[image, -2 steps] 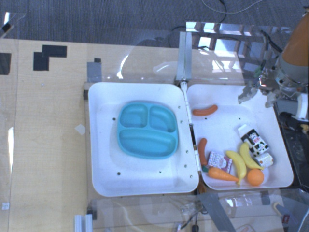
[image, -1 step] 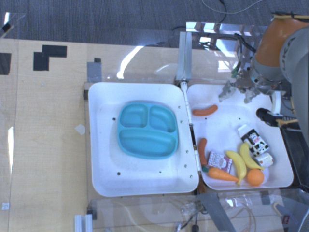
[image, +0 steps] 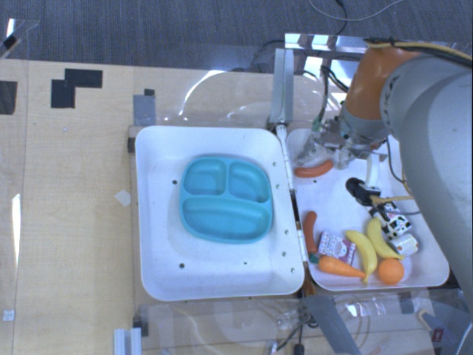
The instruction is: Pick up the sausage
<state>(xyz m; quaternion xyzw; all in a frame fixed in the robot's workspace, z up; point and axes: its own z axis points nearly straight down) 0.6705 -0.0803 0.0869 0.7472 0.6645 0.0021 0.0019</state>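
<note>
An orange-red curved sausage (image: 314, 170) lies at the far left of the right bin (image: 436, 272), close to the divider between the bins. My gripper (image: 326, 152) hangs directly over it, its tip just above or touching the sausage's top side. I cannot tell whether the sausage is gripped. A second, darker red sausage-like piece (image: 309, 229) lies lengthwise along the same bin's left wall, nearer the front.
At the front of the right bin lie a carrot (image: 341, 267), a pink packet (image: 337, 246), two bananas (image: 371, 242), an orange (image: 390, 271) and a black-and-white toy (image: 399, 226). The left bin (image: 159, 257) holds a blue divided plate (image: 225, 198).
</note>
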